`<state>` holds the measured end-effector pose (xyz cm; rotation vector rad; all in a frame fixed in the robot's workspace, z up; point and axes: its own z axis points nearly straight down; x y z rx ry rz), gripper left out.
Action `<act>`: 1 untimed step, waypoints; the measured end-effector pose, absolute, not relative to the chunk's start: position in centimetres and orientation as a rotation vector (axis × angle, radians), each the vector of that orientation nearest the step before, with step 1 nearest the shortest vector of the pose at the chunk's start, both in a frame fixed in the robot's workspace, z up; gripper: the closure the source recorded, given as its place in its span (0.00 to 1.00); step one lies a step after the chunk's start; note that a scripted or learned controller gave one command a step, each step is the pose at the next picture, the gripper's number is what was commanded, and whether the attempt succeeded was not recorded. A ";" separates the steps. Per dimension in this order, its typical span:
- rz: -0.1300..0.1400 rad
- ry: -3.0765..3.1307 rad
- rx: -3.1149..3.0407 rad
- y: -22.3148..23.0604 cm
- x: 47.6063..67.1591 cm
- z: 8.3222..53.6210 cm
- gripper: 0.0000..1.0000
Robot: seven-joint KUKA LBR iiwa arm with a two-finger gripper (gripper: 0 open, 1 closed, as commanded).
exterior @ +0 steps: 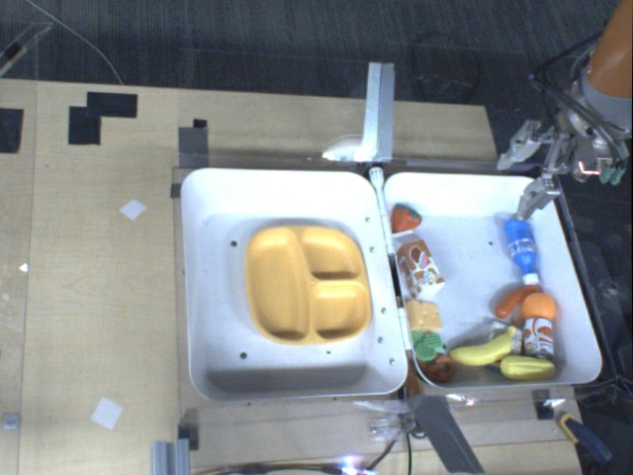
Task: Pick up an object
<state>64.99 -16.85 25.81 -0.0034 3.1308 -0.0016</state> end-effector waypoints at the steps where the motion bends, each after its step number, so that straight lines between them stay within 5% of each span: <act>1: 0.001 3.140 0.115 -20.6 58.2 14.2 0.00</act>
